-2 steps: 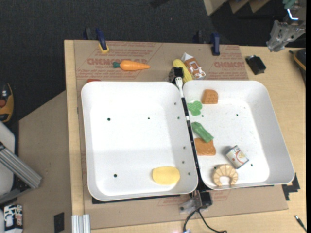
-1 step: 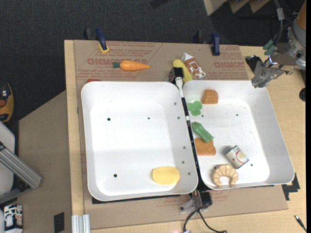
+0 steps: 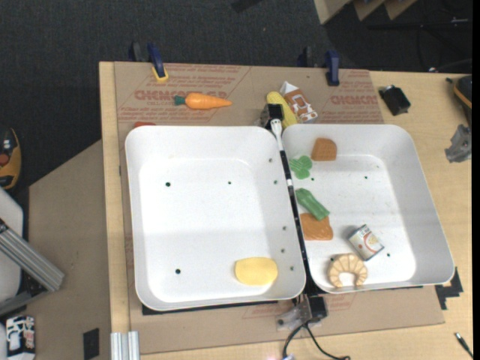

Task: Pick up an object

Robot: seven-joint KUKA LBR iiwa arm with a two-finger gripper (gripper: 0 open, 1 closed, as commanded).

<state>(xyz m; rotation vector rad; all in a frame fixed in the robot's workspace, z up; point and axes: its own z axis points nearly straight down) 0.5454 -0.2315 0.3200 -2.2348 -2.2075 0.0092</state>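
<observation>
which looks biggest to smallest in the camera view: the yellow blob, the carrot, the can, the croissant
1. Carrot and yellow blob: too close to rank; the carrot is longer, the blob rounder and fuller.
2. Croissant, a little smaller.
3. Can, smallest.

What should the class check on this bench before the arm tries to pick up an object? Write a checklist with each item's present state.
1. Yellow piece lies alone in the left bin: ok.
2. Small can stands apart from the croissant: ok.
3. Green piece apart from the orange piece: not ok, they touch.
4. Carrot inside a bin: not ok, it lies on the board behind.
5. Gripper ready: cannot tell.
</observation>
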